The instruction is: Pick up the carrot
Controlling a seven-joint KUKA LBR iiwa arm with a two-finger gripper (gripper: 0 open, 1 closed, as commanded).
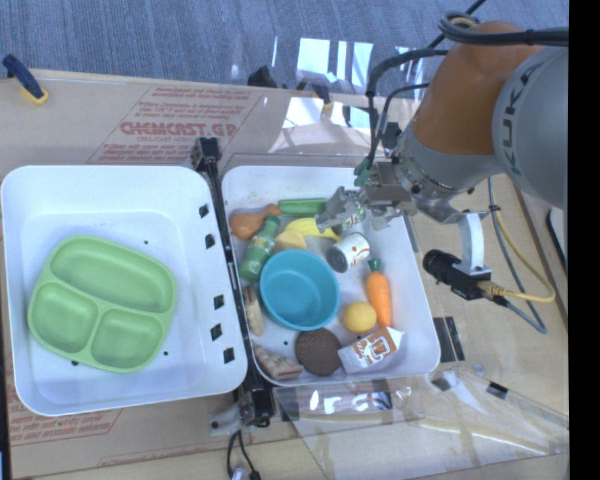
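The carrot (379, 297) is orange with a small green top and lies near the right wall of the right bin (420, 320), pointing toward the front. My gripper (346, 211) hangs over the back part of that bin, above and left of the carrot and well apart from it. Its metal fingers point left over a yellow item, and nothing shows between them.
The right bin also holds a blue bowl (298, 288), a white cup (349, 252), a lemon (359, 317), a brown cookie (319, 351), a small carton (376, 348), a green bottle (261, 247) and a green cucumber (301, 208). A green divided plate (102, 302) sits in the left bin.
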